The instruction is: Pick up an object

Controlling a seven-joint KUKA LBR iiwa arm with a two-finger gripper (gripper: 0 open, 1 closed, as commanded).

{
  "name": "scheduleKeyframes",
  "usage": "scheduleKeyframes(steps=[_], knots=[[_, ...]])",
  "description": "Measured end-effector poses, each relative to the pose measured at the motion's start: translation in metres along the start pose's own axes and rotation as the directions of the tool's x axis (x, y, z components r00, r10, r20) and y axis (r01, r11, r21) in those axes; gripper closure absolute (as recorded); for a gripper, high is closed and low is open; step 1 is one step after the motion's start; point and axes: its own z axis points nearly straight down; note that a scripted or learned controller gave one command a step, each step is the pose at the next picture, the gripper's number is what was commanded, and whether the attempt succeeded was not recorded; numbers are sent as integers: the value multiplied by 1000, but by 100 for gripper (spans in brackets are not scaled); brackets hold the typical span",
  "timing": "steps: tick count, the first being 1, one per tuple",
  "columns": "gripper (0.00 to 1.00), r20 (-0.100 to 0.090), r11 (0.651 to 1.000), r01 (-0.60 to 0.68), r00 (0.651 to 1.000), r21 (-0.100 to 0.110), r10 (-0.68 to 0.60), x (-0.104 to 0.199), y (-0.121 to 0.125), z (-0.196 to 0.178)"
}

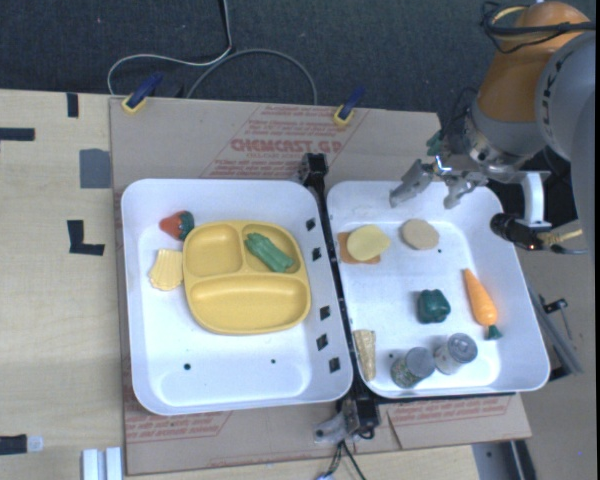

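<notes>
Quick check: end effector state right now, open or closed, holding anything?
End effector: open, fingers spread, holding nothing; it hovers over the far edge of the right bin, above the round beige piece.

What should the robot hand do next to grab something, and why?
Probably lower the gripper a little toward the round tan piece. The open gripper hovers over the right bin's far edge with nothing between its fingers, and that piece lies closest to it, apart from the yellow piece beside it.
</notes>
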Motion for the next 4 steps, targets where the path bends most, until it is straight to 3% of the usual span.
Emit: scheduleKeyframes(steps=[1, 2, 3, 4], knots=[[0, 2, 1000, -2, 1000, 1, 2, -1, -70, 126], [0, 3, 1000, -3, 1000, -8, 3, -19, -165, 118], [100, 5, 1000, -4, 1000, -8, 4, -20, -162, 108], [100, -1, 1000, 8, 1000, -8, -8, 56, -141, 16]])
